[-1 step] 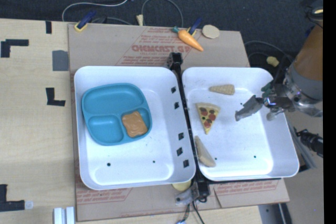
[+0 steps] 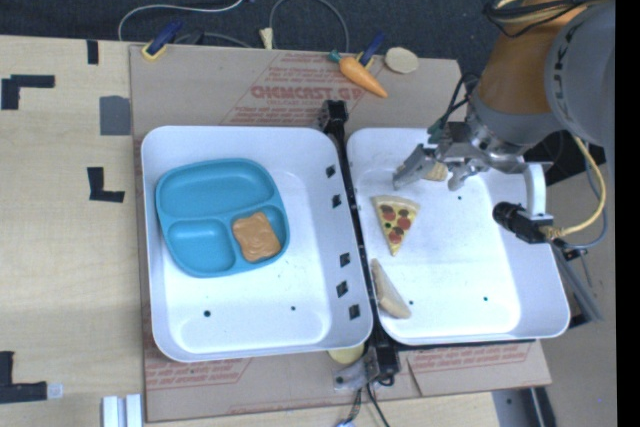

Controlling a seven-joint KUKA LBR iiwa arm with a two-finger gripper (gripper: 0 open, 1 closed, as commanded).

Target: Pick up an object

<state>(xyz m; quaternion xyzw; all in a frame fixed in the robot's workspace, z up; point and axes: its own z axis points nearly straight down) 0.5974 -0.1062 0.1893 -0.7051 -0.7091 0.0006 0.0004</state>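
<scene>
White plastic bins sit side by side on the counter [image 2: 200, 75], and we find our tool [image 2: 437, 171] low over the upper part of the right bin [image 2: 500, 305]. Its two fingers are spread wide, and a small tan object [image 2: 436, 171] shows between them — whether it is truly gripped or only straddled, we cannot tell. Just below and left lies a pizza slice [image 2: 395, 222], and a pale bread-like piece [image 2: 388, 292] rests against the bin's left wall, low in the frame; both stay loose candidates for picking. The left bin [image 2: 180, 315] carries a blue divided plate [image 2: 200, 205] with a brown toast-like piece [image 2: 257, 237] in its lower-right compartment. An orange carrot [image 2: 361, 76] lies outside the bins, top centre — out of play, we judge.
</scene>
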